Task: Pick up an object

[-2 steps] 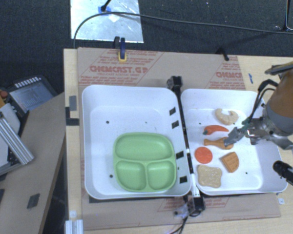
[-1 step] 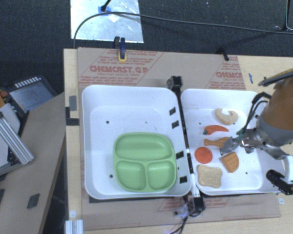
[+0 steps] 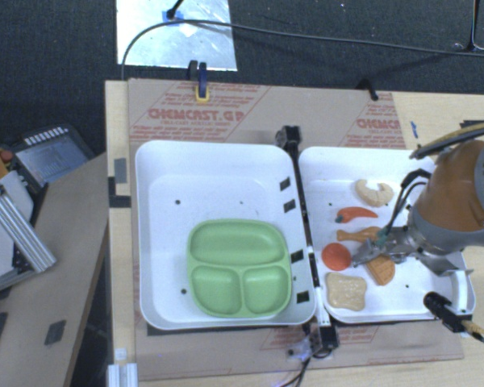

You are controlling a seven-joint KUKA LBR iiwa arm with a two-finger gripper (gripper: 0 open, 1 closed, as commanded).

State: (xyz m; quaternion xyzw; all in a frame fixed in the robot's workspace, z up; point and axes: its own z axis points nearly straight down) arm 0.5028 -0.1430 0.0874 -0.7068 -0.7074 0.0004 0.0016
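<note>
In the right bin, gripper (fingers unclear) over toy foods, arm cropped.

1. the cardboard sheet under the two bins carries red printing, once at its far left (just behind the left bin) and once at its far right, behind the right bin.
2. the left print looks like a name in capitals, roughly "chemcast g p", but the letters are too blurred to be sure of.
3. the right print stands at a slant, is partly cut off, and cannot be read.
4. smaller red lines around both prints are illegible.
</note>
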